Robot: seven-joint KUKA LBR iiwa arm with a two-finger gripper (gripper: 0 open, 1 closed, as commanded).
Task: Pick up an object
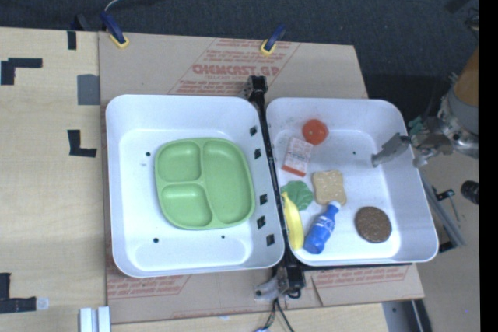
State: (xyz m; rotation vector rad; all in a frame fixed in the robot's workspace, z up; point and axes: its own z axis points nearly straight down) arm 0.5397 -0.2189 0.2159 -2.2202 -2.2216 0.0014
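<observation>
STEP: I am judging this the approach, nothing gripped | END EFFECTOR: hovering at right bin's right rim, finger spread not readable | TARGETS: tomato far, cookie near-right, bread, bottle mid | NEXT: I am expecting a descent onto the cookie, which is sitting nearest | ROOM: open floor around the cookie; wall crowding right.

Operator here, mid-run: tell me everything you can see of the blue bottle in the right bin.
The blue bottle is small, plastic-looking, with a white cap and a pale band near its neck. It lies on its side on the floor of the right bin, near the front wall, its cap end pointing up-right toward the tan bread slice and about touching it. Its base sits beside the yellow banana, close or touching. The brown round cookie lies apart on its right. The tool is well away.
</observation>
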